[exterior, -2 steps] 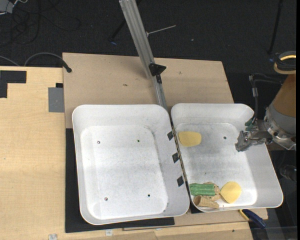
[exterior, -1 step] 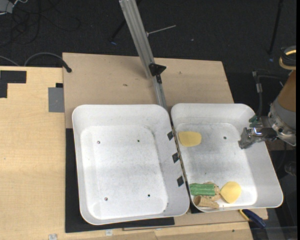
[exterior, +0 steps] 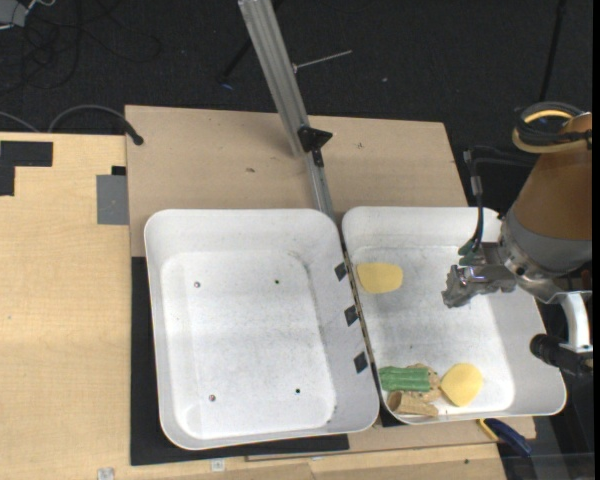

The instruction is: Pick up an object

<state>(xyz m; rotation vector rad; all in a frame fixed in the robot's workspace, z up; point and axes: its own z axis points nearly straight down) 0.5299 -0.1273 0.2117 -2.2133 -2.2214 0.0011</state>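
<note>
White plastic bins sit side by side on the worktop [exterior: 230,158]; the gripper [exterior: 464,288] hangs over the right bin [exterior: 430,230], and whether it is clenched or released cannot be told from this slant. A pale yellow piece [exterior: 380,277] lies near the divider, well apart from it; along the front wall lie a green object [exterior: 405,377], a tan scrap [exterior: 414,403] and a yellow lump [exterior: 462,383], close together. The left bin [exterior: 160,230] stands beside.
</note>
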